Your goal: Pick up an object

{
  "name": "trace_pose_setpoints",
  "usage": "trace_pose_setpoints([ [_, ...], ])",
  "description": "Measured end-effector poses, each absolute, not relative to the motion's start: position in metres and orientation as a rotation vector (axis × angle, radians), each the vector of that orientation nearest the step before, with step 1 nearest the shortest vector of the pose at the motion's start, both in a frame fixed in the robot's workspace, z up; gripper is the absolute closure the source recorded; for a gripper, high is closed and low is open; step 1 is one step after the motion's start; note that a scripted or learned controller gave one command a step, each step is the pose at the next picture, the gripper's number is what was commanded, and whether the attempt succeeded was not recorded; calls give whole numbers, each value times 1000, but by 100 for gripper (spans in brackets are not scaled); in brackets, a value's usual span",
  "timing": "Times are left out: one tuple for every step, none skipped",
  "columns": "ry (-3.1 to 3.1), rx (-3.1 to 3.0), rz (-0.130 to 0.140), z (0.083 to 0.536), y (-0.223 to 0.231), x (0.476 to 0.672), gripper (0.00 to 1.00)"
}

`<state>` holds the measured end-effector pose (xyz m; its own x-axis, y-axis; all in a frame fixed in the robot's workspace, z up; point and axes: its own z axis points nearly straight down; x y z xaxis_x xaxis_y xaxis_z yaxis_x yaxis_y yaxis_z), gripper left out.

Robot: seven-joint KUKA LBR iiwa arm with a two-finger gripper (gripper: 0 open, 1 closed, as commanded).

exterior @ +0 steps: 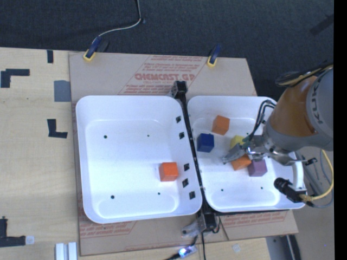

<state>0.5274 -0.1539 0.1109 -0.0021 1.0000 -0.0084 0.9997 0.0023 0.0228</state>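
Orange block (241, 163) just beside tool (232, 155)

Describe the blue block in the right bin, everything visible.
The blue block is a small cube, solid dark blue, matte, with no markings visible. It sits flat on the floor of the right bin, near the divider between the bins, apart from the other blocks. Nothing touches it; the gripper is off to its right.
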Motion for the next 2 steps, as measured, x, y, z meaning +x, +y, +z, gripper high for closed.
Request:
trace_pose_setpoints([
  [2206,2196,20,104,-166,527,0],
  [2193,2190,20,117,-171,529,100],
])
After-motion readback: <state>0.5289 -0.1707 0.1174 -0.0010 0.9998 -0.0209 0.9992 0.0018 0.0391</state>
